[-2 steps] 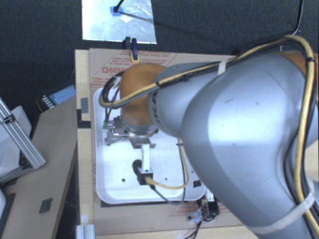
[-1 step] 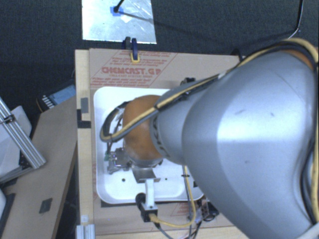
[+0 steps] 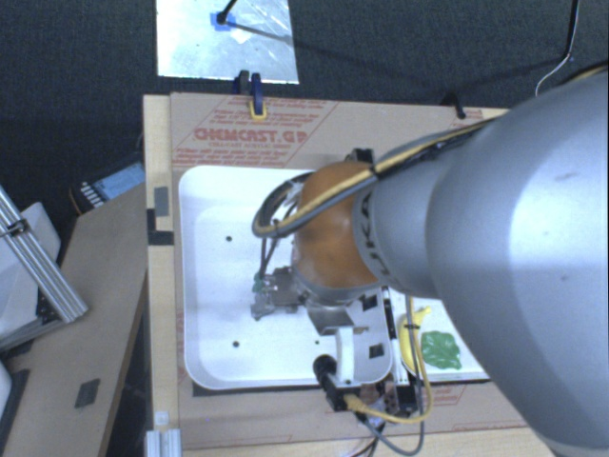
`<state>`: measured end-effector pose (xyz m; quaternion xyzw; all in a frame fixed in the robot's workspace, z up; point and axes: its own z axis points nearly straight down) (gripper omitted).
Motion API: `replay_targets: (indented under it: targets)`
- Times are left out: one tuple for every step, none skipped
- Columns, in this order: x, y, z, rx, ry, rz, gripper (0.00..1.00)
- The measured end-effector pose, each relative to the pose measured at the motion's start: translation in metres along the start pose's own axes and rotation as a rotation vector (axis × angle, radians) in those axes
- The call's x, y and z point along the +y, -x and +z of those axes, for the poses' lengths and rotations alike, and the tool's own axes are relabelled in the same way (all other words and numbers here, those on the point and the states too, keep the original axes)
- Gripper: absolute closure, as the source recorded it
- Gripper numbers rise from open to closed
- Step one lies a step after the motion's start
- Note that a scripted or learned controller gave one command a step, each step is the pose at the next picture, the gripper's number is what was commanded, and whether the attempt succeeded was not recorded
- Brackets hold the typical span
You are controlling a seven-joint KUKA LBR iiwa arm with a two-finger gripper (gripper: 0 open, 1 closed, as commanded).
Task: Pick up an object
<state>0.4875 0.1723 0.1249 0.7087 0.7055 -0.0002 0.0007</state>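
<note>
A green object point(image 3: 441, 348) lies in the right bin, partly hidden beside the grey arm point(image 3: 495, 246). The claw point(image 3: 269, 293) hangs over the left white bin point(image 3: 205, 255) on the desk point(image 3: 247, 127); its grip cannot be told.

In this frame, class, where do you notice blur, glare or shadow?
Camera view: the arm, close to the lens, looks soft and blurred; the foil sheet above the bench glares unevenly; the left bin is evenly bright, with a faint shadow beneath the gripper.
</note>
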Motion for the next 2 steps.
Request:
replay_targets:
  targets:
    - [0.03,-0.065,0.041,0.004,0.001,-0.012,0.0]
    - [-0.003,-0.062,0.016,0.001,-0.004,-0.006,0.0]
